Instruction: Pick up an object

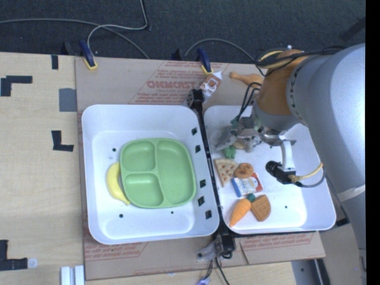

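In the right bin [297,215] lie several toy foods: a tan cracker [225,170], a round brown cookie [243,171], a small blue and red packet [246,186], an orange carrot [239,211] and a brown biscuit [260,207]. My gripper [237,136] reaches down into the upper left part of that bin, just above the cracker and cookie. The grey arm with its orange band covers the bin's upper right.
The left bin [98,159] holds a green divided plate [158,172] with a yellow banana [115,183] tucked at its left side. A small orange-white carton [209,84] lies on the cardboard behind the bins. Cables run across the dark floor beyond.
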`<state>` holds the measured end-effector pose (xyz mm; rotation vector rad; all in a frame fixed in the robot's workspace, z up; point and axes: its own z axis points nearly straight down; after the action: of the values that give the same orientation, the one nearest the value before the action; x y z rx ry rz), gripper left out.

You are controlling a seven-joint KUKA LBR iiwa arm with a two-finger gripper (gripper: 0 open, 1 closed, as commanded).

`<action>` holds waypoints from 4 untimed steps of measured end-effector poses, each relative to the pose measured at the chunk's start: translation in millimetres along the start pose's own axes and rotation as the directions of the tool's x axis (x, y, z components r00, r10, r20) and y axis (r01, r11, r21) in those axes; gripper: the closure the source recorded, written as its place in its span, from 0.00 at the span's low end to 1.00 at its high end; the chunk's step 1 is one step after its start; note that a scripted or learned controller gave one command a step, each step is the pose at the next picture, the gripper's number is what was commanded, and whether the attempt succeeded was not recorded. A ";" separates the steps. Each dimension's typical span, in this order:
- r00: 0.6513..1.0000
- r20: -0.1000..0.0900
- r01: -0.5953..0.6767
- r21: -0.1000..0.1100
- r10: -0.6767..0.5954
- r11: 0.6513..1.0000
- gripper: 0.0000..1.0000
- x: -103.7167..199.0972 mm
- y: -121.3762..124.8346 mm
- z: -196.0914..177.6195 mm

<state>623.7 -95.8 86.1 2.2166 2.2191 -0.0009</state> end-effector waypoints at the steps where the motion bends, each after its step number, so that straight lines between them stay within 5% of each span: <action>1: 1.000 -0.002 0.001 0.000 -0.001 1.000 0.00 -6.8 -0.4 -0.1; 4: 1.000 -0.003 0.000 0.003 0.000 1.000 0.00 -0.7 4.6 0.3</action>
<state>628.3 -96.5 85.8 2.2191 2.2224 -0.0007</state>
